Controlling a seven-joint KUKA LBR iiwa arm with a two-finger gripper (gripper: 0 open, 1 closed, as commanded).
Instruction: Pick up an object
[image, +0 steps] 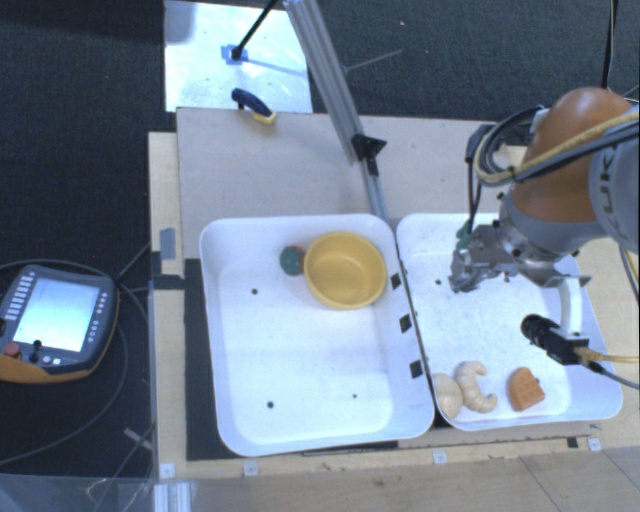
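Note:
My gripper (462, 281) hangs over the upper middle of the right bin (500, 330), with nothing seen between its fingers. Near that bin's front edge lie a pale egg-shaped piece (447, 395), a cream curled piece (476, 387) and an orange chunk (525, 388), all well below the gripper. In the left bin (300, 390) a yellow bowl (345, 269) sits at the upper right, and a small dark green ball (291, 260) touches its left side.
A metal pole (340, 100) slants down from the top to the gap between the bins. A teach pendant (50, 322) lies on the floor at the left. A black cable fitting (548, 337) hangs over the right bin beside the arm.

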